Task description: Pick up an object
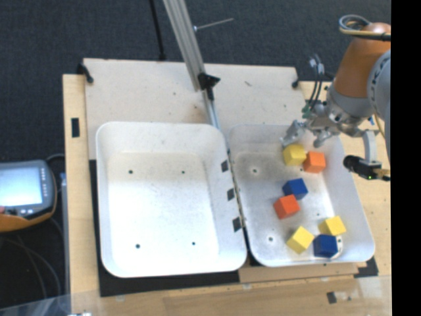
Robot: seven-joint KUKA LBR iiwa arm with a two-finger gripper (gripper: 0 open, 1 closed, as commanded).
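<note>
Pincer (306,134) hovers just above yellow cube (295,155), no long axis discernible

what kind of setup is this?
Likely a robotics lab grasping rig: an arm with its tool over two white bins, toy-like coloured blocks in the right one, and an aluminium mast.

There are two shallow white bins on the tabletop (151,91): the left bin (164,196) and the right bin (263,176).

The blocks number seven, all in the right bin. Three are yellow: one (294,154) near the far end, one (300,239) near the front, and one (335,226) toward the right wall. Two are orange: one (315,161) and one (286,206). Two are blue: one (295,188) and one (325,245).

One monitor (23,189) sits at the left edge.
</note>
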